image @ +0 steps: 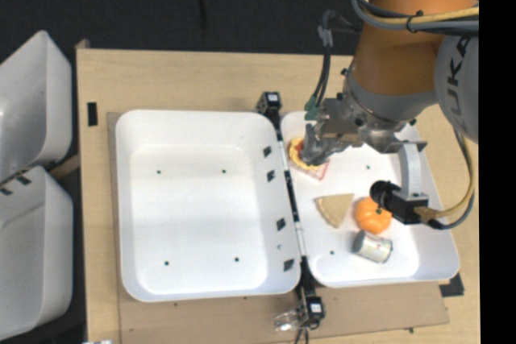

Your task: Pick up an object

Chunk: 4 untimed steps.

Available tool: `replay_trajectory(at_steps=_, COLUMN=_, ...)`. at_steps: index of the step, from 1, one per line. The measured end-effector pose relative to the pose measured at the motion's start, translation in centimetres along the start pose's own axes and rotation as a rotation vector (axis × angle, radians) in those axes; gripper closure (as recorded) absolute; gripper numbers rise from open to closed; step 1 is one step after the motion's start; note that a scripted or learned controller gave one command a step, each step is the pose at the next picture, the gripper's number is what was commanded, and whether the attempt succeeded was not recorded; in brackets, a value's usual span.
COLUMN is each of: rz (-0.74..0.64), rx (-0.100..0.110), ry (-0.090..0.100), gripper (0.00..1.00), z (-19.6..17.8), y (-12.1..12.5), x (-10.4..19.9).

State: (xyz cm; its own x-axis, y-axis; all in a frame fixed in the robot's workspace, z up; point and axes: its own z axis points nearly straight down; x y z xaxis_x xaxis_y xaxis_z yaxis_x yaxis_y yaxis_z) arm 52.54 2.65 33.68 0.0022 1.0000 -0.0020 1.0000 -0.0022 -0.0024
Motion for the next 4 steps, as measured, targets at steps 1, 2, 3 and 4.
replay_trajectory(at_steps=1, rz=-0.008, rx=0.001, ry=0.000, gripper=1.00, z=1.3, y=2.4, x=4.8)
replay_trajectory(at_steps=2, rz=0.007, rx=0.002, ry=-0.002, gripper=1.00, z=1.6, y=-2.9, x=-4.3)
replay_trajectory(at_steps=3, rz=-0.014, rx=-0.006, ry=0.003, gripper=1.00, z=-6.4, y=-3.1, x=5.5)
replay_trajectory(at_steps=4, rz=0.004, rx=0.005, ry=-0.002, gripper=1.00, z=-0.6, y=-3.5, x=-0.3)
